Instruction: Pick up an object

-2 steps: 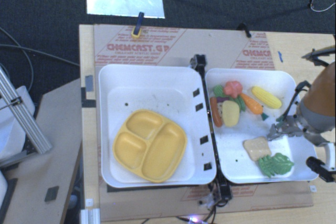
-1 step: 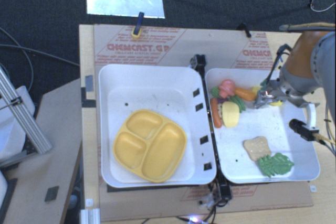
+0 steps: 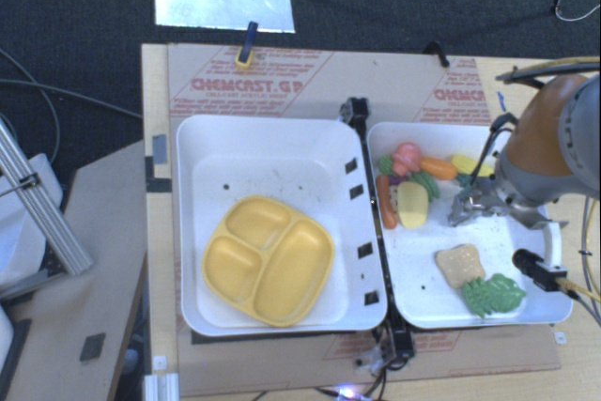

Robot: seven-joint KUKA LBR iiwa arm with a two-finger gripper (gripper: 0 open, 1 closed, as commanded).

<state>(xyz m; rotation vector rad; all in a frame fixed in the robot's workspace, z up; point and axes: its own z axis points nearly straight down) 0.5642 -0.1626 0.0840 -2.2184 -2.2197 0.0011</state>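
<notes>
While the gripper (image 3: 462, 209) hangs low over the middle of the right-hand bin (image 3: 432, 310), just right of the yellow corn piece (image 3: 412, 205), it has nothing visibly between its fingers, and whether they are spread or closed cannot be told from this slant.

The candidates for picking all lie in that bin, toward the right of the frame: a pink toy food (image 3: 407, 155), an orange carrot (image 3: 438, 168) and a small yellow piece (image 3: 467, 164) along the upper side, a thin orange strip (image 3: 386, 202) against the left wall, a tan bread slice (image 3: 459, 265) and a green leafy piece (image 3: 492, 294) at the lower right.

The risks, as I judge them:
- The upper items are crowded together, so a descent there may nudge neighbours or catch two at once.
- Flat pieces like the bread offer little to pinch, and the fingers may close on bare floor.
- The strip hugging the wall leaves no room for a finger beside it.

The left-hand bin (image 3: 282, 131) holds a yellow divided plate (image 3: 269, 260).

Red print on the cardboard sheet (image 3: 272, 80) under the bins reads "CHEMCAST GP" at upper centre, and repeats partly at upper right.
</notes>
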